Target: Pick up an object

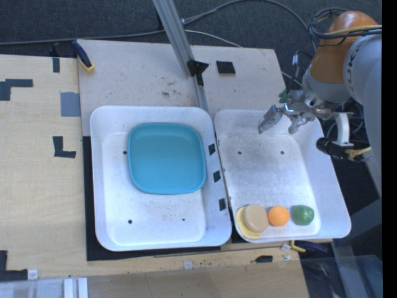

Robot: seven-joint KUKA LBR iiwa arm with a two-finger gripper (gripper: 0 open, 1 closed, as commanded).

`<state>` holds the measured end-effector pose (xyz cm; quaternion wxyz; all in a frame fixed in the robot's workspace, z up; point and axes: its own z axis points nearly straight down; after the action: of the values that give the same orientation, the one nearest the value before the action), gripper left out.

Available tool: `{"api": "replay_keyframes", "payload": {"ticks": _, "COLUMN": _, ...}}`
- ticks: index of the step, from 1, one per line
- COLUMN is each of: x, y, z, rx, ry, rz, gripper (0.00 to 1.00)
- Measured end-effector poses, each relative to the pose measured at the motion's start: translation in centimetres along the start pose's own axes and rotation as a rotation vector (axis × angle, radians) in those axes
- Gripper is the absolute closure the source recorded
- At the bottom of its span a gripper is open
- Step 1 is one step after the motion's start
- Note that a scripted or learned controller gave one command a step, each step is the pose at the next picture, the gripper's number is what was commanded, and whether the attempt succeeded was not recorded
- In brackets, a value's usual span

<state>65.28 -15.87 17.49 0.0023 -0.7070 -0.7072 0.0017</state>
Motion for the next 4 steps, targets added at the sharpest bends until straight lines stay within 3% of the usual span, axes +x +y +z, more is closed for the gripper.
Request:
{"api": "replay_keyframes", "payload": {"ticks": 1, "x": -0.5, "y": -0.8, "z": 5.9, "rx": 0.0, "ry": 0.0, "rz": 0.0, "gripper": 0.0}}
{"api": "replay_keyframes", "payload": {"ticks": 2, "x": -0.5, "y": -0.6, "z": 4.6, "rx": -0.005, "ry": -0.001, "rz": -0.001, "gripper": 1.0}}
{"api": "replay_keyframes", "payload": {"ticks": 4, "x": -0.2, "y": -0.7, "z": -5.9, "rx": -0.009, "ry": -0.001, "rz": 0.0, "gripper": 1.0}}
